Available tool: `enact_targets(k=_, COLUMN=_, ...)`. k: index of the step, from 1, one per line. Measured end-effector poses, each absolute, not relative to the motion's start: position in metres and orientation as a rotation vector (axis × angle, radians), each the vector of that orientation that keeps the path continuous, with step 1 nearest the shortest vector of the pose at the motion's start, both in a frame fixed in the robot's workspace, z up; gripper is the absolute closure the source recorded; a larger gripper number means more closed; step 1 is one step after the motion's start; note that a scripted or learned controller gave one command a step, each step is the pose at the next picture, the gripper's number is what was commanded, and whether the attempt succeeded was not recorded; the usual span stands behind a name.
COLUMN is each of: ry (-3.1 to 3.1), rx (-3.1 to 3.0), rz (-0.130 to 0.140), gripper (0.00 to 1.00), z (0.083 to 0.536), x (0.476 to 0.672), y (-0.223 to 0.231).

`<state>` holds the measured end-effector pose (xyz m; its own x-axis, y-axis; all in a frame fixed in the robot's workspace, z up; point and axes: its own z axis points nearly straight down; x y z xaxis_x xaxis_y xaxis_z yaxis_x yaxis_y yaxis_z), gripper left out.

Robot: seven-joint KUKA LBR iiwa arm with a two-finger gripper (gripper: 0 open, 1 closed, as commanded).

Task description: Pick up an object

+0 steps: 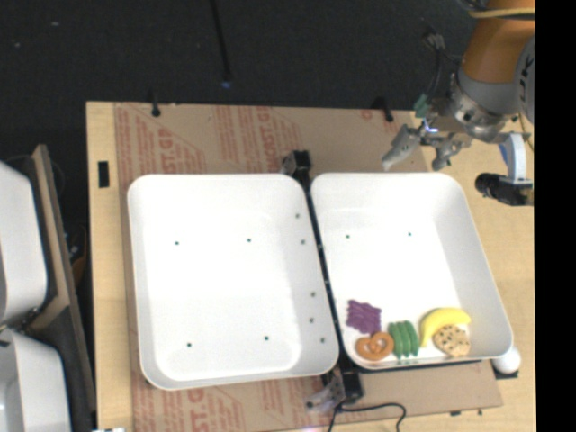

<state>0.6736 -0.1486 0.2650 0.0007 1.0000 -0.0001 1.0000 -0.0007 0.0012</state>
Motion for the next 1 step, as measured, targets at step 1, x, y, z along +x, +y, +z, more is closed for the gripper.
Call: enact_targets(k=1, ry=2.221, rx=2.231, rz=-0.008, gripper=0.0, z=0.1674, x=0.6556, y=-0.1913)
